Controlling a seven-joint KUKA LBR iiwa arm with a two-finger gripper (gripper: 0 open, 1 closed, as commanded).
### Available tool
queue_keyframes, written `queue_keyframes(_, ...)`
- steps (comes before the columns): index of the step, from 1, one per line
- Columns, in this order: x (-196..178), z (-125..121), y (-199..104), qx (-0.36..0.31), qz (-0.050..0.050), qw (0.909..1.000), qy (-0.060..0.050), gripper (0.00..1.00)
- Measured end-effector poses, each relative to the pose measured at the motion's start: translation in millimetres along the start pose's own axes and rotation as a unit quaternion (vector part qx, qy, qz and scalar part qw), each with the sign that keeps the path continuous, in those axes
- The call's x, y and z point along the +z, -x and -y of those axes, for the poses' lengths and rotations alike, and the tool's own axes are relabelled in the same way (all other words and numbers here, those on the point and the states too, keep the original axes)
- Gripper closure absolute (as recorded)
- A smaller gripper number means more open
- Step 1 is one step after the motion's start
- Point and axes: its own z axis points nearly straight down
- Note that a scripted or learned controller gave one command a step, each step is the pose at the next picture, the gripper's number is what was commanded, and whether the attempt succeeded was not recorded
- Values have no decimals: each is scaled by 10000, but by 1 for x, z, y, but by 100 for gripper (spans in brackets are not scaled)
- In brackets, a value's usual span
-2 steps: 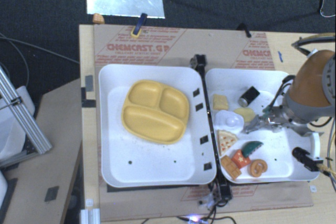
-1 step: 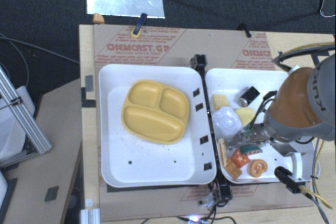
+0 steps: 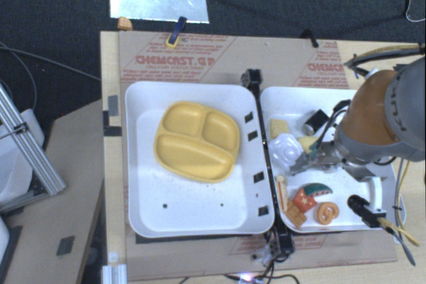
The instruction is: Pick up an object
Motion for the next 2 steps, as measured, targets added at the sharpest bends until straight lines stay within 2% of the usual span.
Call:
queue_keyframes(1, 0, 40, -30, 27, 18, 10000, 6, 0)
queue_keyframes(2, -11, 37, -30, 18, 6, 10000, 11, 100)
